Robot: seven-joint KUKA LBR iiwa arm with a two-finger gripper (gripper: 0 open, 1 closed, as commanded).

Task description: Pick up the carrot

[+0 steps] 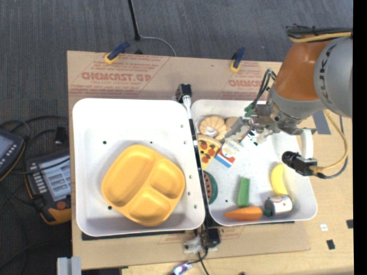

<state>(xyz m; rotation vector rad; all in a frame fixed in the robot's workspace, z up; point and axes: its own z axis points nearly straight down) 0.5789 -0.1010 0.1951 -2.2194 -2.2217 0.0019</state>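
The orange carrot point(243, 213) lies flat against the front wall of the right bin point(304, 211), pointing left to right. My gripper point(243, 130) hangs over the back middle of that bin, well behind the carrot and apart from it. It sits just above a small white, red and blue packet point(228, 152). The grey and orange arm comes in from the right.
Around the carrot lie a green stick point(244, 191), a banana point(278, 180) and a small white can point(279, 205) touching its right end. A pizza slice point(207, 150), a tan pastry point(211, 125) and a watermelon slice point(210, 188) line the bin's left side. A yellow divided plate point(143, 183) lies in the left bin point(92, 119).
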